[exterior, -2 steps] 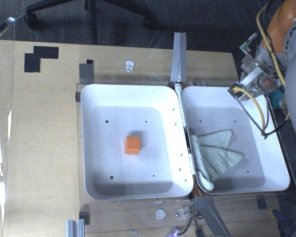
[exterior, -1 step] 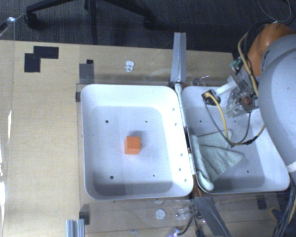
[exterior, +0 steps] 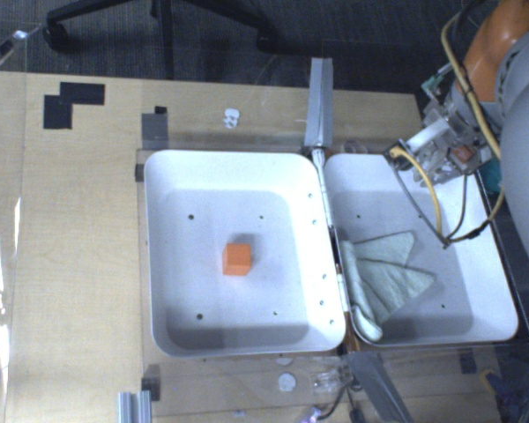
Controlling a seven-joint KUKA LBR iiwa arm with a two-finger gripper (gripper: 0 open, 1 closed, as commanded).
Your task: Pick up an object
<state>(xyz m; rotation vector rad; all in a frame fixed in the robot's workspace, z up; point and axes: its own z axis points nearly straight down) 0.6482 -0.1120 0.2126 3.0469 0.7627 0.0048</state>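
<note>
The hand (exterior: pixel 420 152) stood at the upper right of the camera view, over the far edge of the right bin (exterior: pixel 476 324), with yellow and black cables (exterior: pixel 441 210) hanging from it down into that bin. Whether it was open or closed, I cannot tell; nothing could be seen in it. Above it the grey arm (exterior: pixel 525 122) with its orange band (exterior: pixel 502 25) entered from the right.

In the right bin, below the hand, lay a pale grey-green cloth (exterior: pixel 383 276), folded and crumpled against the left wall of that bin. Its long axis ran from upper right to lower left.

The orange block (exterior: pixel 237 259) lay in the left bin (exterior: pixel 167 236), a little below the middle of the floor, well apart from the hand and on the other side of the wall between the two bins. It was small, plain orange and nearly cubic, so it had no clear long axis; its edges were almost parallel to the bin walls. It touched nothing else.

Both bins rested on the wooden desk (exterior: pixel 70 236).
</note>
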